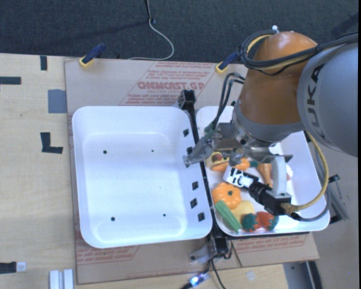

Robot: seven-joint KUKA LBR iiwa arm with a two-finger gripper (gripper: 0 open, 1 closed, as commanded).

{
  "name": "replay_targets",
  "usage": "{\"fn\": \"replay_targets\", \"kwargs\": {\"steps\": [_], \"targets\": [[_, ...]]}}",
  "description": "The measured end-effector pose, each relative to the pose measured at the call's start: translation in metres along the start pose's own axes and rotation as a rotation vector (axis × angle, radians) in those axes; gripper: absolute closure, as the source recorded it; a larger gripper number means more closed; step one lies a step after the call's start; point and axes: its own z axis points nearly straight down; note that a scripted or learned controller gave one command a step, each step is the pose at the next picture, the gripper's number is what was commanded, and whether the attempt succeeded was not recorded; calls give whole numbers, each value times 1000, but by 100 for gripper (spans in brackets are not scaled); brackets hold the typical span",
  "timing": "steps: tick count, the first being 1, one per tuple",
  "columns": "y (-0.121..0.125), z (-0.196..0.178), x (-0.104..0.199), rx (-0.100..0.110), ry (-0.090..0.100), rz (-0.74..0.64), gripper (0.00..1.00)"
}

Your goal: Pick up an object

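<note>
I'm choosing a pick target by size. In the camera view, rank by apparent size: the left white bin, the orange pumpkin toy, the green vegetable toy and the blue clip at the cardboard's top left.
1. left white bin
2. orange pumpkin toy and green vegetable toy: alike, unranked
3. blue clip, smallest

Toys (243, 206) crowded, seemingly, under arm (277, 89)

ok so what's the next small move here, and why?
Probably a short descent onto the toy pile. The arm hangs over the right bin, where the toys crowd its near end: an orange pumpkin, a green piece, a yellow piece. Nothing looks lifted yet.
</note>
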Motion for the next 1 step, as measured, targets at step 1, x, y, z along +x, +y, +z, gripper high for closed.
{"fn": "replay_targets", "kwargs": {"steps": [1], "targets": [[-1, 1, 102, 11, 0, -5, 0]]}}
